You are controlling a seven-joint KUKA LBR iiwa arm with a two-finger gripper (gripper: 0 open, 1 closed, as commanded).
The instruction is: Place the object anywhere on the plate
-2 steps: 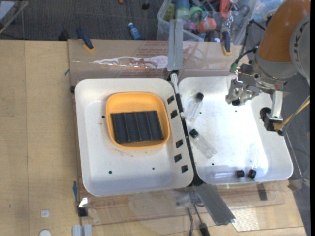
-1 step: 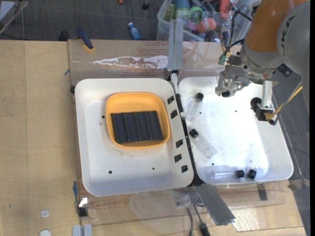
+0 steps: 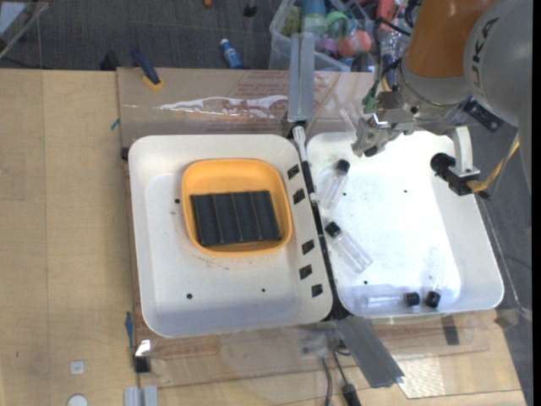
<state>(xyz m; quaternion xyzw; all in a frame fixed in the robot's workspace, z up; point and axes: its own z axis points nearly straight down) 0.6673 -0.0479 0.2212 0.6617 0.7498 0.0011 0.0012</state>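
Plywood worktop (image 3: 59, 227) carries two white bins. Frame-left bin (image 3: 161, 303) holds an orange plate (image 3: 194, 176) bearing a dark ribbed block (image 3: 235, 218), apparently the placed object. Frame-right bin (image 3: 473, 260) holds clear black-capped vials (image 3: 347, 245). Upper right, the gripper (image 3: 372, 138) hangs over it; jaw state cannot be told. Clutter tub (image 3: 338, 15) behind.

Single fixed camera above bench; slanted downward view; both bins (image 3: 228, 311) framed.

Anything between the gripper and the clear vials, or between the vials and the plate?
Nothing blocks the gripper from the nearest vial. Between the vials and the orange plate, holding a black block, runs the raised divider where both bins meet.
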